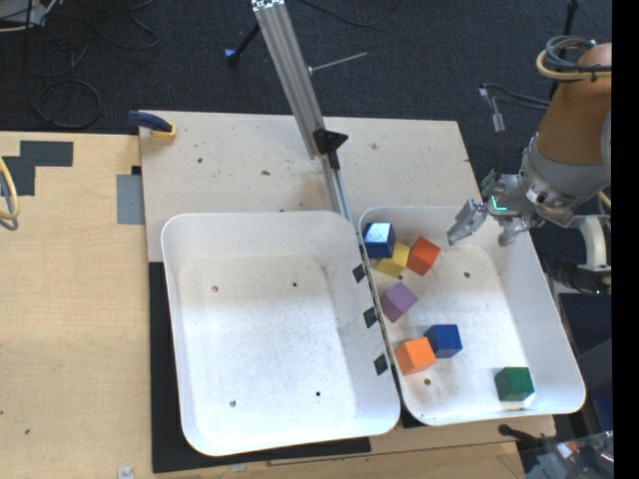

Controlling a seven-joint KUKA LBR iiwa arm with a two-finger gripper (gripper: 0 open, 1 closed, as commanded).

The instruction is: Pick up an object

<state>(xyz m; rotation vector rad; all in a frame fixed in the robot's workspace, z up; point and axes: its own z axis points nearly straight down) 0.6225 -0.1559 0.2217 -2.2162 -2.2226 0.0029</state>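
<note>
Camera view: your gripper point(489, 224) hangs over the right bin's point(559, 367) far edge, fingers spread wide, nothing between them. Every block sits in that bin. Along its left wall at the far end: light blue cube point(377, 236), yellow block point(395, 259) touching it, orange-red cube point(423, 255) just beside. Purple cube point(398, 299) lies nearer, by the same wall. Orange cube point(414, 354) and dark blue cube point(444, 340) touch mid-bin. Green cube point(514, 383) sits at the near right corner. The left bin point(200, 267) lies alongside.
</note>
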